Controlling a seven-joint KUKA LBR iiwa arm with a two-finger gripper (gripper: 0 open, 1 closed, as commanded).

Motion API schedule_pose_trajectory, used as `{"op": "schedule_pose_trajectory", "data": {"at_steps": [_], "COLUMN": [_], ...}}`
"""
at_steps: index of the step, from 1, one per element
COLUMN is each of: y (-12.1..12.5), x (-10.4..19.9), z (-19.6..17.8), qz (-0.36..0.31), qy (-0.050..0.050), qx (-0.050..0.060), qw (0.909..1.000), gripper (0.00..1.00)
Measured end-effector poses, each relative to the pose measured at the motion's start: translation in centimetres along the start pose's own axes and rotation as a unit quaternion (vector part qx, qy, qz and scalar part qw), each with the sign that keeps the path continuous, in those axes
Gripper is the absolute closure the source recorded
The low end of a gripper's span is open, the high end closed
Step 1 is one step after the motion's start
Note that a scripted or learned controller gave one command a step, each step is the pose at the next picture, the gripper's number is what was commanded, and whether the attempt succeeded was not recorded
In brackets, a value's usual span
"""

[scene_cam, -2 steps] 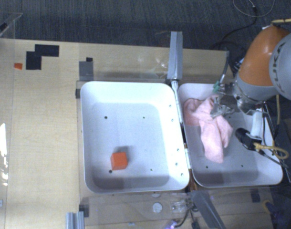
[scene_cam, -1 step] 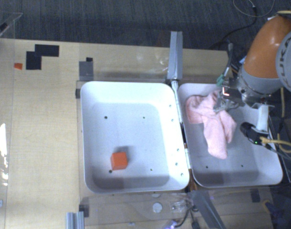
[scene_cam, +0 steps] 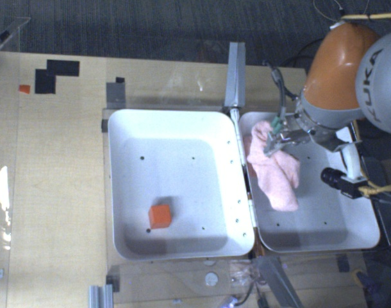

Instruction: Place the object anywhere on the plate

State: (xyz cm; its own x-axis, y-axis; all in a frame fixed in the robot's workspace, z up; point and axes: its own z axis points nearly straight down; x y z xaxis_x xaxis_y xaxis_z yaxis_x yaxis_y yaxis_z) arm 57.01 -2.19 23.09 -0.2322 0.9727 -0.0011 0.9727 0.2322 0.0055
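A crumpled pink cloth [scene_cam: 277,177] lies in the left part of the right bin [scene_cam: 330,220], draped against the wall next to the divider. My gripper [scene_cam: 275,141] is low over the cloth's upper end and seems to touch it there. The grey arm with its orange band reaches in from the upper right and hides the bin's back right corner. A small orange cube [scene_cam: 160,216] rests on the floor of the left bin [scene_cam: 183,118], near its front left.
A metal bar [scene_cam: 234,76] runs back from the gap between the two bins. Black brackets [scene_cam: 54,74] and a small orange marker [scene_cam: 24,89] sit on the wooden bench at the far left. A black fitting [scene_cam: 340,179] sticks out from the arm over the right bin.
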Motion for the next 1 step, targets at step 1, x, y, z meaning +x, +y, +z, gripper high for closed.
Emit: {"op": "schedule_pose_trajectory", "data": {"at_steps": [1], "y": [1.19], "x": [5.14], "z": [-0.95], "qz": [-0.201], "qy": [0.000], "qx": [-0.001], "qw": [0.9796], "gripper": [1.00]}}
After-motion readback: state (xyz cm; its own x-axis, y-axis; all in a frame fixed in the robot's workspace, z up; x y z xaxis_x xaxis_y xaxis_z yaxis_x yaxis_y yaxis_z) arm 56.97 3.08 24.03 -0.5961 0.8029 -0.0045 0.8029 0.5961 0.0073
